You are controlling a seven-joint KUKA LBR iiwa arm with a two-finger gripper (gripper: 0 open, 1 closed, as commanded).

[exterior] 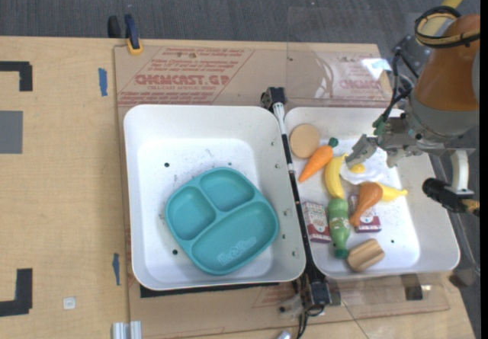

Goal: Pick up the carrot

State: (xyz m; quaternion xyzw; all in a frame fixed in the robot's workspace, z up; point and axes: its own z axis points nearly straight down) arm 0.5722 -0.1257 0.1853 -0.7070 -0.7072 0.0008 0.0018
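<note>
Camera view: carrot (316,162) lies in the right bin (438,250), near that bin's left wall, orange body slanting from lower-left to upper-right with green top at the upper end. Nothing grips it.

Relative to the carrot: round tan disc (304,139) just above it, touching or nearly so. Banana (334,176) just right of it, running downward. Fried egg piece (362,171) further right, past the banana. Orange drumstick-shaped item (366,200) below-right, with a yellow piece (392,193) beside that. Green bottle (338,222) below, next to a small red-and-white box (316,222) sitting straight under the carrot. Bread roll (365,254) furthest down, near the bin's front edge.

Gripper (372,148) sits to the right of the carrot, well apart, over the fried egg area. Fingers are spread, nothing between them. Orange band of the arm (450,78) is up and right of that.

Left of the carrot, across the divider: left bin (152,139) with a teal sectioned plate (221,219).
</note>
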